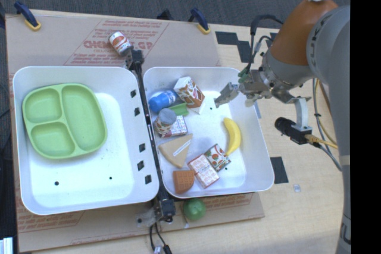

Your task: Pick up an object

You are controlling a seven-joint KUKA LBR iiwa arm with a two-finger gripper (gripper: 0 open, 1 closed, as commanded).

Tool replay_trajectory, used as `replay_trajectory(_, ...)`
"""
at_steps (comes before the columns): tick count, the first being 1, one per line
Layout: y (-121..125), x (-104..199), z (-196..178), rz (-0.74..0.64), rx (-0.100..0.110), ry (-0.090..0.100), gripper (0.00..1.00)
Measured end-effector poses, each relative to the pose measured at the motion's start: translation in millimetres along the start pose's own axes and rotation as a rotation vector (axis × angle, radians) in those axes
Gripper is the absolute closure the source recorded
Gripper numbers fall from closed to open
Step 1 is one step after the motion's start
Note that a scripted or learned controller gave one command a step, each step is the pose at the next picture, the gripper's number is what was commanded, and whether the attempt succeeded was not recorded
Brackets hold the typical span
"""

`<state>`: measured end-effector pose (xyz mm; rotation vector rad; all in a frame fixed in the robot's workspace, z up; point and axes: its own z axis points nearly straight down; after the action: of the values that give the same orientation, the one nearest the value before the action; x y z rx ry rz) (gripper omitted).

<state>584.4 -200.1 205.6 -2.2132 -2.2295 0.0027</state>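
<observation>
The gripper (228, 94) hangs over the right bin's (262, 159) upper right part; whether its jaws are apart I cannot tell. The banana (233, 135) lies just below it — a curved, smooth fruit that could slip sideways if pinched off-centre.

Gripper (229, 94) over right bin's (260, 146) upper right, nothing held; banana (233, 135) just below; green tray (63, 121) in left bin (77, 187).

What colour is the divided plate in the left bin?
Light green, seen in the camera view: divided plate.
</observation>
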Motion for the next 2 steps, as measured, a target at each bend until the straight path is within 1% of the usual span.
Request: replay_trajectory(2, 0.0, 0.0, 0.0, 0.0, 0.0, 0.0, 0.0)
